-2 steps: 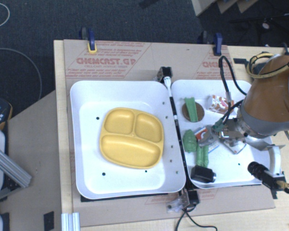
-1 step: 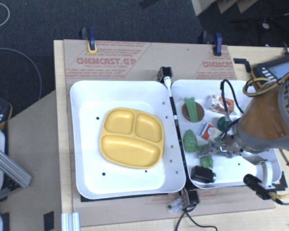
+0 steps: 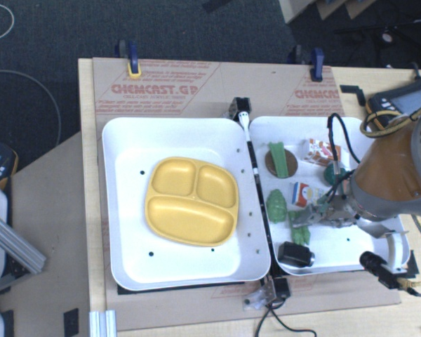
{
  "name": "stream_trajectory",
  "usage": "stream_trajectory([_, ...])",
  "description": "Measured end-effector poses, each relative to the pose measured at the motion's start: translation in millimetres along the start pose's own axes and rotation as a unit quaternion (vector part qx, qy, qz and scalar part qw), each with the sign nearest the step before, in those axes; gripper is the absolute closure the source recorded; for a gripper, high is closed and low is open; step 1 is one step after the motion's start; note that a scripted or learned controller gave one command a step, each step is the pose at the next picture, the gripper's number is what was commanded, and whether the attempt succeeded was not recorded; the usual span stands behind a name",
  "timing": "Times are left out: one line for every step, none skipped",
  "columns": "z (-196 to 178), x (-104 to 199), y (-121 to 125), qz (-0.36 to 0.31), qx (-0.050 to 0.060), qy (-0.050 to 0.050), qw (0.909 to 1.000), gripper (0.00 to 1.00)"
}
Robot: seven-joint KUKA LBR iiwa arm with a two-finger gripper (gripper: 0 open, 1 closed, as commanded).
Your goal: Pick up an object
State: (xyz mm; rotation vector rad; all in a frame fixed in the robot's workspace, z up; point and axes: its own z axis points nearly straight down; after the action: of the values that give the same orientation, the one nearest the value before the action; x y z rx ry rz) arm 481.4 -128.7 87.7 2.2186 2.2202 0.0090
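Here the gripper (image 3: 310, 215) is low in the right bin (image 3: 351, 258), in the reaching step; I cannot tell its state. Just left lies a green toy (image 3: 276, 205), below it a black block (image 3: 295, 254), above it a brown disc (image 3: 281, 162). Next it must settle over one piece and clamp.

The right bin (image 3: 351, 264) held the objects. A brown disc (image 3: 283, 164) crossed by a green stick (image 3: 278, 153) lay near its far left. A red-and-white packet (image 3: 321, 149) sat to the right. A leafy green piece (image 3: 276, 205) lay by the left wall, a black block (image 3: 295, 253) near the front.
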Motion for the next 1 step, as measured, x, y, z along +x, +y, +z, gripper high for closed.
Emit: stream_trajectory([0.1, -23.3, 23.4, 0.0, 0.0, -0.001, 1.0, 0.0])
